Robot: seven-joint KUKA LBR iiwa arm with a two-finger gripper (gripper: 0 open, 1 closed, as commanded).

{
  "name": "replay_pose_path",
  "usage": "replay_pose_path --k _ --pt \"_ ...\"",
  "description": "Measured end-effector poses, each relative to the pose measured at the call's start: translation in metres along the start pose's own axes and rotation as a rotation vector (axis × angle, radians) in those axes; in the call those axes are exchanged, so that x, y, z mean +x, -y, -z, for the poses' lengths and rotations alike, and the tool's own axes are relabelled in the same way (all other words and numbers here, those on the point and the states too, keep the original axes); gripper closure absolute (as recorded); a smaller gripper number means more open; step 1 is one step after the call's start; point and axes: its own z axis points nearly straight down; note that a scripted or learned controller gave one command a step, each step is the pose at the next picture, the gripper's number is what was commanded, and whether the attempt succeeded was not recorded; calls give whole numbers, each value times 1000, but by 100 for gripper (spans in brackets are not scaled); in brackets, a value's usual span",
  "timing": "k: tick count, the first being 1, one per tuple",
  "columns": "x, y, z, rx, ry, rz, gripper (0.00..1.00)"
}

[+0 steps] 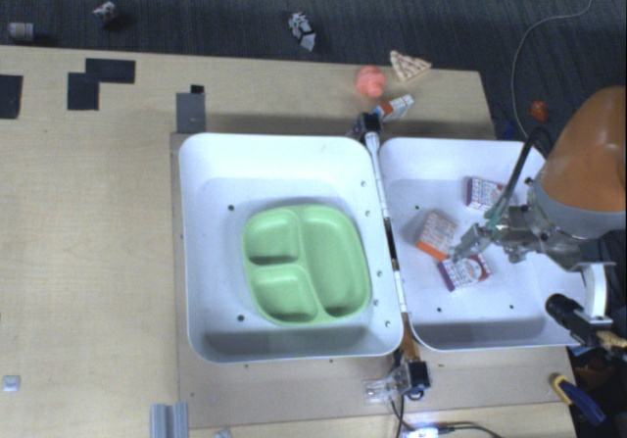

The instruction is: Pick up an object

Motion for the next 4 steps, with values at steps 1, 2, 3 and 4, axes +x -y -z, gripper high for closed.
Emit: replay_pose_path --k 1,2,3,4 --pt "5 -29 -89 -12 3 -1 0" --pt "5 -30 -78 -18 6 -1 100" --pt "5 -30 -78 -17 5 -1 0" --pt "5 -31 -68 -20 5 0 100"
